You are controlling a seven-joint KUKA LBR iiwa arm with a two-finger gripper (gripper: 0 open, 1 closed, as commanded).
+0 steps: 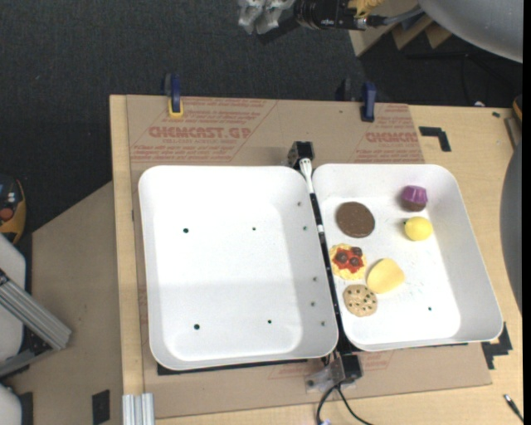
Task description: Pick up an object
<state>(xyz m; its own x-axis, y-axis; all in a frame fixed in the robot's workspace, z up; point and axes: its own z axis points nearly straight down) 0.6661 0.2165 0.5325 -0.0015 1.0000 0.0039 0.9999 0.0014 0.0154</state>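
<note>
Right white bin [465, 274] — yellow wedge [385, 275], long axis slanting up-right; gripper [264, 14] top, grip unclear

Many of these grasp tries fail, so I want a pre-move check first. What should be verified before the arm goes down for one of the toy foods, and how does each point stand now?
1. Tool above the bench, away from the bins: ok.
2. Whether the tool is ready to grasp: cannot tell, blurred.
3. Targets present in the right bin: ok; purple piece, yellow ball, brown disc, pizza piece, yellow chunk, cookie.
4. Free-standing target: ok for the purple piece, yellow ball and brown disc.
5. Spacing among pizza piece, yellow chunk and cookie: not ok, crowded together.
</note>
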